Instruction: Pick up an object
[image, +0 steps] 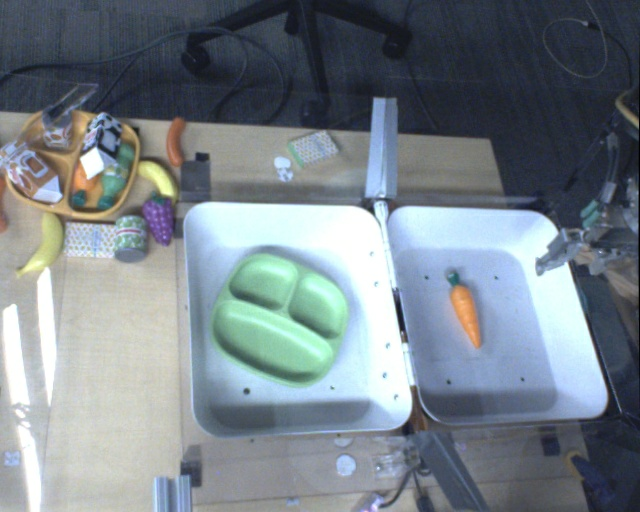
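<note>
Mid-floor of the right bin (575, 385) lies the carrot (465, 312), flat, green top toward the far wall, orange tip toward the near one, touching no wall. I judge it the easiest pick: it sits alone on bare white, with room on both long sides for a finger. Left bin (200, 330) holds a green divided tray (280, 318), face up, which is broad and low, a poor thing to pinch, so I would leave it. Beyond the bins, at the bench's far left, a basket (45, 135) of toy food, bananas (45, 245), grapes (158, 220); out of reach, I take it as spare stock. My gripper (572, 250) shows at the right bin's far right rim, over its edge rather than over the floor; it is small and cluttered at this angle, so I cannot tell its state, and I see nothing in it. Carrot lies well apart from it, leftward and nearer the camera. Next move, as I judge: travel left over the carrot, align across its width, then descend.
</note>
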